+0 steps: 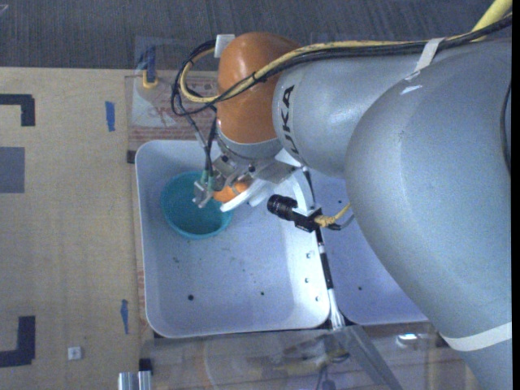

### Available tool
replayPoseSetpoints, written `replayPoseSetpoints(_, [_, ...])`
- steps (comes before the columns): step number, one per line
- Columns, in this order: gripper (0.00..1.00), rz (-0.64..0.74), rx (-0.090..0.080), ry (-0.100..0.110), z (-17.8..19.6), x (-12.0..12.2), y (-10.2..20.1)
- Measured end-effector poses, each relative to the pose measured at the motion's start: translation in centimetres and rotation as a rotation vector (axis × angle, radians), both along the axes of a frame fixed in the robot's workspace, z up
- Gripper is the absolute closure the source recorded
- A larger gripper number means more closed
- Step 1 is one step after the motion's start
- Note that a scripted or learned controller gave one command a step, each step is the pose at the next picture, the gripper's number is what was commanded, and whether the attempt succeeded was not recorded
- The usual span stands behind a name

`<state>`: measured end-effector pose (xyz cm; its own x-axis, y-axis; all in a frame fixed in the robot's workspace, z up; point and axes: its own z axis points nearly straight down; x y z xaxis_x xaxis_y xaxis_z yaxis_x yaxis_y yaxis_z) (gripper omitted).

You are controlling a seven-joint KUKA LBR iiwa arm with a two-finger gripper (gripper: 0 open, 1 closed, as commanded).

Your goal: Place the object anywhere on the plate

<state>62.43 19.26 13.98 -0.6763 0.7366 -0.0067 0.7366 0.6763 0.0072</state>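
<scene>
Claw [213, 192] hangs over teal plate [188, 210] at its 2 o'clock rim, orange object [228, 191] pinched between fingers, apparently positioned for release onto plate in left bin [236, 299].

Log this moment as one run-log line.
gripper: over teal plate | orange object: at gripper, above plate rim | bin: left white bin | placement: unconfirmed

A tan bench top [65, 218] (marked with black corner shapes and strips of blue tape [110, 116]) fills the left; dark grey carpet [244, 6] lies beyond.
</scene>
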Motion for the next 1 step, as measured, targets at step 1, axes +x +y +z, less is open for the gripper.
replayPoseSetpoints(1, [1.0, 0.271, -0.001, 0.006, 4.61, 1.53, -2.27])
